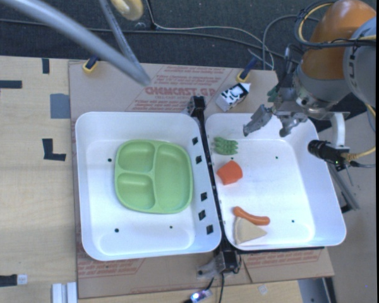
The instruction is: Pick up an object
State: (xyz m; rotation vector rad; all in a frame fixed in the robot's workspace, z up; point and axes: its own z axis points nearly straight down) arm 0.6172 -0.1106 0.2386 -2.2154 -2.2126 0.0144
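My gripper (271,125) hangs over the far edge of the right bin (316,188), its two grey fingers spread apart with nothing between them. Below and left of it in that bin lie a green leafy piece (225,146) near the divider and an orange-red chunk (230,172) just under it. Toward the near side rest an orange sausage-shaped piece (251,216) and a pale wedge (248,232). The gripper stands above and to the right of the green piece, touching none of the objects.
The left bin (91,169) holds a light green divided plate (154,175). A black clip strip (205,175) runs between the two bins. A small black-and-white object (232,93) sits on the cardboard behind the bins. Cables trail at the right.
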